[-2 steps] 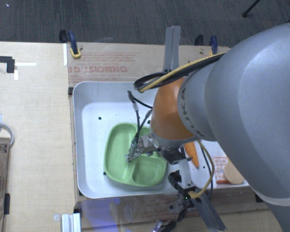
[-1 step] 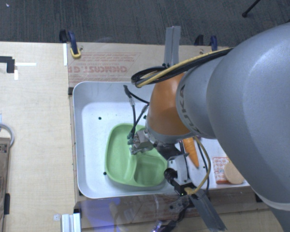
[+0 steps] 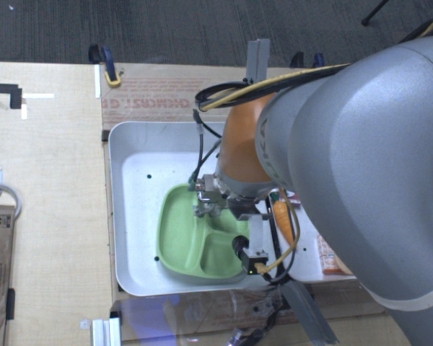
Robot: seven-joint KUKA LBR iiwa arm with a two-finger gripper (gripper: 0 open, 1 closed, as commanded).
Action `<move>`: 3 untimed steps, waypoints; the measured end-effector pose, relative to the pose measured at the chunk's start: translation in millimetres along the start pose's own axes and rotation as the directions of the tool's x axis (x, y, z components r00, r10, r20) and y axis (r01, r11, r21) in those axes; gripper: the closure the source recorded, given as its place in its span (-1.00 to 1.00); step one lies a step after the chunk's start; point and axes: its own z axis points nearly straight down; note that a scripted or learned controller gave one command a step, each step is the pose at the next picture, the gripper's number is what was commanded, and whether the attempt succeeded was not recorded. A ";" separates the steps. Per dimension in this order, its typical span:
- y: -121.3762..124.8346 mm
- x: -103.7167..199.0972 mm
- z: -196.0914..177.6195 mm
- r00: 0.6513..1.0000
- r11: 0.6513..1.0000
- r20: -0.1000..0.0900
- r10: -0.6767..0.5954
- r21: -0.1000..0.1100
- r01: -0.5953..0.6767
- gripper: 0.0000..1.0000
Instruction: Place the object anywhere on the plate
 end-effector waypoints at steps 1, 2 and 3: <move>-21.8 2.6 -48.4 0.999 1.000 0.029 -0.024 0.003 0.023 1.00; -50.1 -74.7 -95.2 0.987 0.988 0.030 0.155 -0.001 -0.155 1.00; -54.9 -152.8 -97.3 0.913 0.913 0.028 0.407 -0.009 -0.407 1.00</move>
